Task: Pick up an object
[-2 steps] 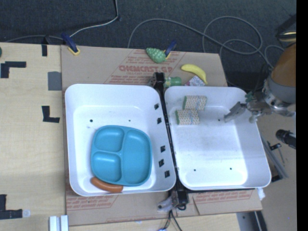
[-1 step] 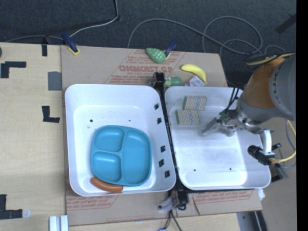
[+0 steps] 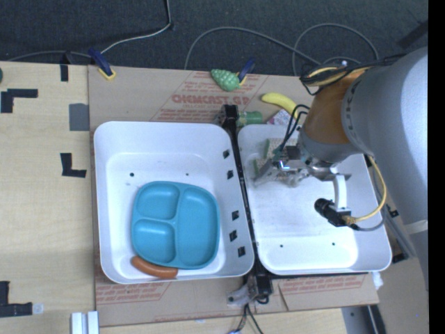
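The gripper [image 3: 278,164] sits low over the far left part of the right bin [image 3: 306,245], close to the wall shared with the other bin. Its metal parts blur together with whatever lies beneath them, so I cannot tell how the hand is set or whether it has anything. Right at its tip there is a small greenish-grey object [image 3: 263,160], too blurred to name, lying on the bin floor. Above the gripper the wrist rises into the orange band [image 3: 328,113] and the broad grey arm [image 3: 393,110], which come in from the right; a black plug with a yellow cable [image 3: 332,211] hangs just to the near side of the gripper.

Beyond the gripper, outside the bin's far rim, lie a yellow banana [image 3: 279,101] and, farther left, a green knobbly toy [image 3: 224,78].

To the gripper's left, across the divider, the left bin [image 3: 122,145] holds a blue plate with 3 compartments [image 3: 175,223], and an orange sausage [image 3: 154,268] touches its near edge.

Both bins rest on a cardboard sheet [image 3: 139,92] over a pale wooden bench [image 3: 38,207] marked with black tape; cables trail over dark carpet [image 3: 83,9] behind.
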`<state>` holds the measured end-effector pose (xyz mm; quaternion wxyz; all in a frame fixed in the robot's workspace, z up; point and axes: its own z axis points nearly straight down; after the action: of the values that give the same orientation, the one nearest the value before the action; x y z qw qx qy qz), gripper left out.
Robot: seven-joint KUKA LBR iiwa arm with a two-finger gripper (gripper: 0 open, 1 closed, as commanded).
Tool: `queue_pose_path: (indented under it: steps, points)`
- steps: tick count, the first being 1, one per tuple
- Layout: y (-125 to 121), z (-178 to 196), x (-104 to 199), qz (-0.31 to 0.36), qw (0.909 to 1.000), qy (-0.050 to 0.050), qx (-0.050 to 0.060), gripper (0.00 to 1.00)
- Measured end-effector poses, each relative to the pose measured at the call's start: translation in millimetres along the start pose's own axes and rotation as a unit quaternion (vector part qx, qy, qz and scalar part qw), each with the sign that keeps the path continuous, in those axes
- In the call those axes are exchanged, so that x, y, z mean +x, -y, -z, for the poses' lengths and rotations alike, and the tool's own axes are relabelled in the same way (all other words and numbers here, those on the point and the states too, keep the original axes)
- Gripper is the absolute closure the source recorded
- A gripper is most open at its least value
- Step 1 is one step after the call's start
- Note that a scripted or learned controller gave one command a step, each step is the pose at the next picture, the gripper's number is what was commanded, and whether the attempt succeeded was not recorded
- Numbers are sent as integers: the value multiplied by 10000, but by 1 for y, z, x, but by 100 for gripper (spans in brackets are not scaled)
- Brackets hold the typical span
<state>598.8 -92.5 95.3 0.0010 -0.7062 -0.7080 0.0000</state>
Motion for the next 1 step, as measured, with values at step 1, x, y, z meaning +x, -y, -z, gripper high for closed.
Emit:
queue_pose_path:
  steps: [1]
  points:
    - [-59,-10,-4,0,10000,13,-19,0]
